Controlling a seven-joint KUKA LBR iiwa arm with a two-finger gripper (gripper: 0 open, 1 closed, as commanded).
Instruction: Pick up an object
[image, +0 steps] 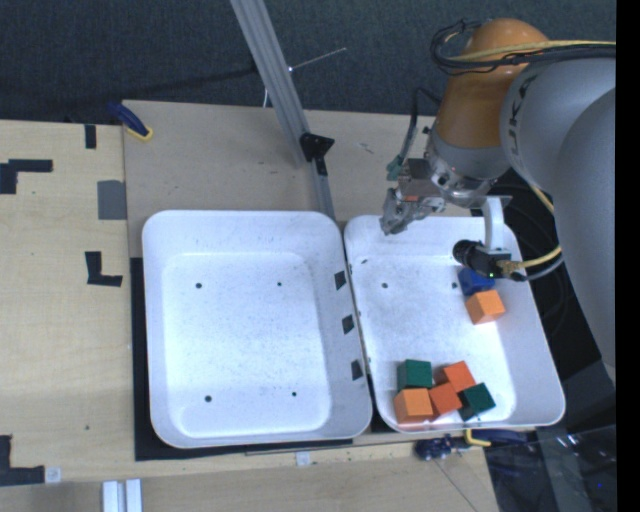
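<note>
My gripper (396, 222) hangs over the back left corner of the right bin (530, 340), with nothing visible under it but the white rim. An orange cube (486, 306) lies near the bin's right wall, and a blue block (470, 283) sits just behind it, touching it. At the front of the bin is a cluster: a green block (415, 375), an orange block (459, 376), another orange block (412, 404) and a dark green block (478, 399). All these blocks are well in front of or to the right of the gripper.
The left bin (160, 300) stands beside the right one, their rims touching. A slanted metal pole (283, 90) with a black clamp (317, 147) rises behind the bins. Black tape marks (98, 268) dot the bench on the left.
</note>
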